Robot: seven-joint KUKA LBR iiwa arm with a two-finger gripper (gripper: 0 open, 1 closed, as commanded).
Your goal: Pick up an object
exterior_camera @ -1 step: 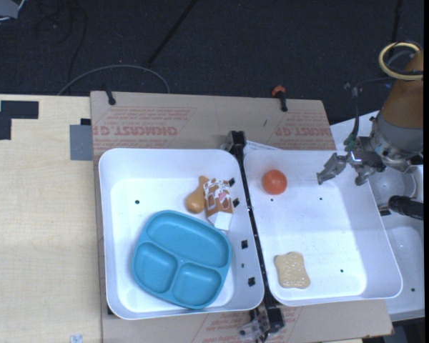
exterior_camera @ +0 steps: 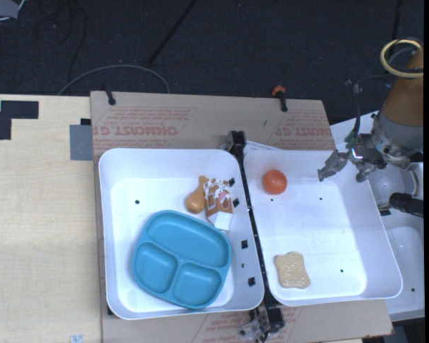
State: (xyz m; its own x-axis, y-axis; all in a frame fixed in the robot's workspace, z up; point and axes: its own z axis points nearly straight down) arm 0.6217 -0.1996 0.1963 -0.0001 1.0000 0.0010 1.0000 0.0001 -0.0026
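Hand (exterior_camera: 341, 164) seemingly right of orange ball (exterior_camera: 274, 181)

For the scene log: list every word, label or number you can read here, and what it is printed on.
"CHEMCAST GP": red print on the brown board under the bins, seen reversed, at upper left; my best reading.
The same print repeats at upper right of the board, partly cut off.
Red print on the board's bottom edge: too blurred to read.
Small packet in the left bin: markings too small to read.
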